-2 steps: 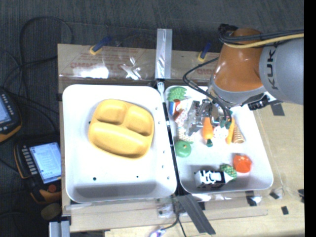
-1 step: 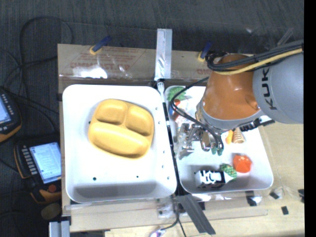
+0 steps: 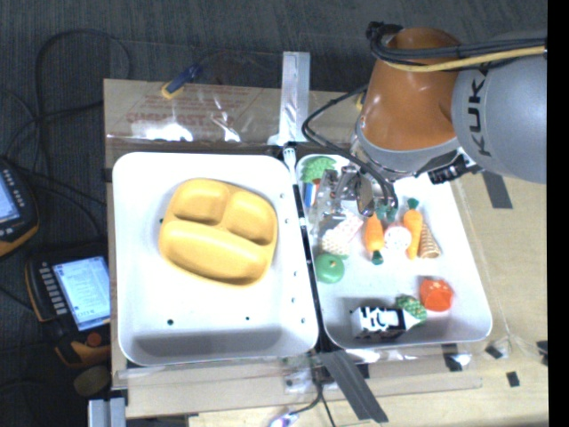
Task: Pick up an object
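My gripper (image 3: 340, 205) hangs over the upper left of the right bin (image 3: 471, 265), below the orange wrist band. Its metal fingers point down among small toy foods. Right beneath them lies a white and pink waffle-patterned piece (image 3: 339, 236). Two toy carrots (image 3: 372, 232) (image 3: 412, 223) lie just to the right, with a white round piece (image 3: 396, 238) between them and a cone (image 3: 429, 241) beside them. A green apple (image 3: 329, 268) rests lower left. Nothing shows between the fingers.
A large yellow bread-shaped toy (image 3: 218, 229) lies in the left bin (image 3: 142, 327). A red tomato (image 3: 435, 294), a black and white item (image 3: 380, 319) and a green piece (image 3: 412, 310) sit near the right bin's front. Green item (image 3: 316, 167) at its back left corner.
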Controlling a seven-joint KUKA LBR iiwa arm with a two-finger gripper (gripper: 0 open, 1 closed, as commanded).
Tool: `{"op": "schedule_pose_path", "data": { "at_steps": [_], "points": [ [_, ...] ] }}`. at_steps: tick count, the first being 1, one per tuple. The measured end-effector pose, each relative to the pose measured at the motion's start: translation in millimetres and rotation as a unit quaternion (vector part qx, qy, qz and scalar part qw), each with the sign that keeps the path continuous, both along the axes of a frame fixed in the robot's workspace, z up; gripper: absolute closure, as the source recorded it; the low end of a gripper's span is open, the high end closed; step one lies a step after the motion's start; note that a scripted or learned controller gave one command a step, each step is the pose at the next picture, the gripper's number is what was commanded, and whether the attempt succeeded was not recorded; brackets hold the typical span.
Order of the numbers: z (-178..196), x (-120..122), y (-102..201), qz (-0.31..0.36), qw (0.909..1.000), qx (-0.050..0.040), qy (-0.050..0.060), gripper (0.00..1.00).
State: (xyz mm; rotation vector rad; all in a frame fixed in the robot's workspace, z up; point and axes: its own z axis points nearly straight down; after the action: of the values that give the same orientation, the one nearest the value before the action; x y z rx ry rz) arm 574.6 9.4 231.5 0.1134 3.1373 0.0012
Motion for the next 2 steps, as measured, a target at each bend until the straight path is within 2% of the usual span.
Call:
{"op": "schedule_pose_path", "data": {
  "at_steps": [1,2],
  "points": [
    [9.3,0.9,0.2,0.000,1.0000,-0.0005,-0.001,1.00],
    [73.9,21.9,-32.0,-0.092,0.9958,-0.0007,-0.001,1.00]
  ]
}}
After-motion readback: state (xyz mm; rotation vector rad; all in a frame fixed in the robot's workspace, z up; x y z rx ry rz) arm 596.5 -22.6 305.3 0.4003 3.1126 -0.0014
